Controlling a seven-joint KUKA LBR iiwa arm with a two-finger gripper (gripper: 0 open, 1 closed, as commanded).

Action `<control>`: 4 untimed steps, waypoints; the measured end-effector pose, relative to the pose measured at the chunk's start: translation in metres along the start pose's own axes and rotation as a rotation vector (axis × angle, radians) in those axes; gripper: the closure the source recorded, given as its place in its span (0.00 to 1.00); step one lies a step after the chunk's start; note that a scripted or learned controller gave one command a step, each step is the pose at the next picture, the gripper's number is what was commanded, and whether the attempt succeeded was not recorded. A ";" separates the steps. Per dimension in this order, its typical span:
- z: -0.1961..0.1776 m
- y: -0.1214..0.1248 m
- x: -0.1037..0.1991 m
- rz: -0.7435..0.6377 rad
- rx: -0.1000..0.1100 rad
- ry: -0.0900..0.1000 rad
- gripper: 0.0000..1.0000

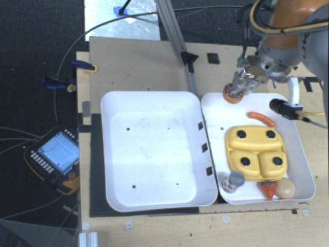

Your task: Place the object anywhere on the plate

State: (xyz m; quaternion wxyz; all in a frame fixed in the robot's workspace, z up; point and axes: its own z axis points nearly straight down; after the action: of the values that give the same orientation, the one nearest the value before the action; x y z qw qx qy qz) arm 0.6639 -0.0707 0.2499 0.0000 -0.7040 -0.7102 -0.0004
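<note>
Desk (139, 66): tan board on dark carpet, with two shallow white bins side by side
Left bin (110, 138): bare white floor with a few small dark dots
Right bin (216, 117): held the yellow plate and several small things
Plate (256, 152): yellow, sectioned, with four dark dots, lying in the middle of the right bin
Object (233, 94): small round orange-brown piece at the far left corner of the right bin, on its rim, well apart from the plate
Pincer (239, 85): hung right over the round piece, fingers pointing down at it; whether they were closed on it could not be told
Arm (295, 14): grey with an orange band, reaching in from the upper right
Sausage (261, 119): orange, just beyond the plate's far edge
Near edge: grey-capped item (233, 181), red piece (269, 190) and tan ball (285, 188) beside the plate
Off desk: handheld screen unit (54, 156) on the carpet at left
</note>
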 end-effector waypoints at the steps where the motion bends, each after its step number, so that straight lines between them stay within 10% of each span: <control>1: -0.005 -0.013 0.057 -0.001 0.000 0.001 1.00; 4: 0.033 -0.056 0.202 0.001 0.001 0.000 1.00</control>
State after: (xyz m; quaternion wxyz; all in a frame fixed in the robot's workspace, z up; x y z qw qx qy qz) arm 0.6063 0.1311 0.2175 0.0006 -0.7044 -0.7099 0.0000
